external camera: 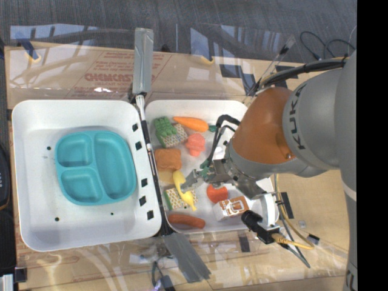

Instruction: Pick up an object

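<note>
1 sausage (187, 222), 1 banana (183, 188), 1 carrot (193, 124) in rt bin (159, 111).

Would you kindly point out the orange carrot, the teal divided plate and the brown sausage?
Orange carrot (191, 123), camera view, mid-body.
Teal divided plate (113, 162), camera view, its large right compartment.
Brown sausage (187, 221), camera view, its middle.

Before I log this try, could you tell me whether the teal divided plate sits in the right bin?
No, the teal divided plate lies in the left white bin.
</note>
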Available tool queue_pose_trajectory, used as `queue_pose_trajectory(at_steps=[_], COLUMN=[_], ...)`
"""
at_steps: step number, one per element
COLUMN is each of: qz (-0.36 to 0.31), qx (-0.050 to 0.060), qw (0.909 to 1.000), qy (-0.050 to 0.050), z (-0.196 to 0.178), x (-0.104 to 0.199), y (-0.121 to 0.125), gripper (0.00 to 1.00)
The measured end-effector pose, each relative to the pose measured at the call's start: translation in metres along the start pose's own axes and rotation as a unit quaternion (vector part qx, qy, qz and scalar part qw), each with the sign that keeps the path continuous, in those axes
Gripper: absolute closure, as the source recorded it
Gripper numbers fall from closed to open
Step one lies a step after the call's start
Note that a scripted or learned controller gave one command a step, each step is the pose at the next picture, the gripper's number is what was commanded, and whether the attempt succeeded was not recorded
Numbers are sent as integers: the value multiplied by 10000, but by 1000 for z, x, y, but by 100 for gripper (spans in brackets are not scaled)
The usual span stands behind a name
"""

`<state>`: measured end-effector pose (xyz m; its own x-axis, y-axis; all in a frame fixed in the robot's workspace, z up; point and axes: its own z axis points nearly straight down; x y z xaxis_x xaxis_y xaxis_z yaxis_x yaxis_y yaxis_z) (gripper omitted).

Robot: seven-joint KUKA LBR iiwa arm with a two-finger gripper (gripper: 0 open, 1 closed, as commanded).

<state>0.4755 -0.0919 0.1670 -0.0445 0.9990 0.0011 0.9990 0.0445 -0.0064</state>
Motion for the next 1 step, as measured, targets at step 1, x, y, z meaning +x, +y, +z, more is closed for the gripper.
queue_pose_trajectory(at_steps=[1], qz=[469], qx=[-11], qw=[9989], qy=[-2], z=[-24], x=[49], y=[18], gripper=[0])
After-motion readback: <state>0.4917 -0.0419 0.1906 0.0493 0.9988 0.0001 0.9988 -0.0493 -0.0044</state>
